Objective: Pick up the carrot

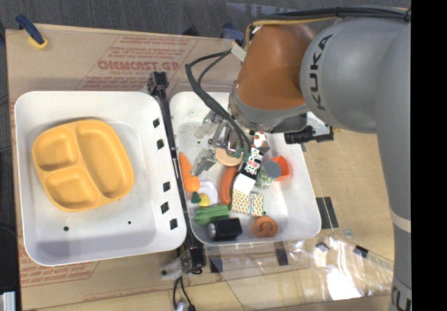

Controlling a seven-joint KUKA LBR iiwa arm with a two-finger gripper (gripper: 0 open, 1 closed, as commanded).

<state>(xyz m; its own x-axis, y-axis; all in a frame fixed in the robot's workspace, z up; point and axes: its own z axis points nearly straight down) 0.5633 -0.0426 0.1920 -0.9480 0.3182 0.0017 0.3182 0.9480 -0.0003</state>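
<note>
The carrot (185,168) lies unlifted at the right bin's (307,191) left edge, gripper (213,149) fingers apart just above it

"KUKA" in dark letters on the grey arm (349,58), running up its casing near the orange band; "CHEMCAST GP" in red print on the brown cardboard sheet (133,58) along the bench's far edge, smaller red lines beneath too blurred to read

We look down from one fixed camera above the desk (105,58), tilted at a slant so both white bins lie side by side below us. We sit fairly close, and the arm (349,72) enters from the right, looming large.
</note>
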